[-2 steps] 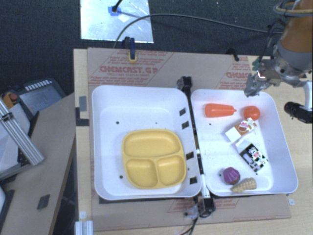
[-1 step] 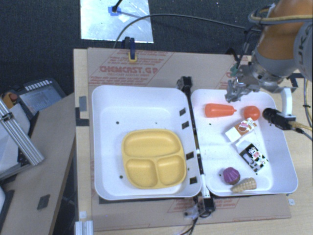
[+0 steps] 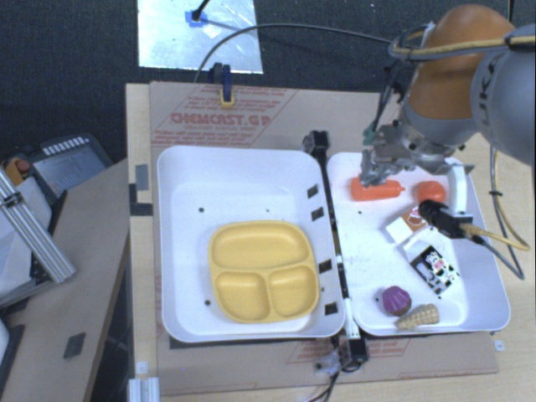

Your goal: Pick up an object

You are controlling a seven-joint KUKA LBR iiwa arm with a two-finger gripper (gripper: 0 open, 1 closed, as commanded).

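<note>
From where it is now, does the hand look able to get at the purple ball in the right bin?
Probably yes: the purple ball lies uncovered near the bin's front, a cone beside it, well apart from the hand.

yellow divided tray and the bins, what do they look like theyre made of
The yellow divided tray looks like moulded plastic: uniform colour, rounded compartments, soft sheen. The two white bins also look like thin formed plastic, smooth and slightly glossy with rolled rims, though painted metal cannot be ruled out.
</note>
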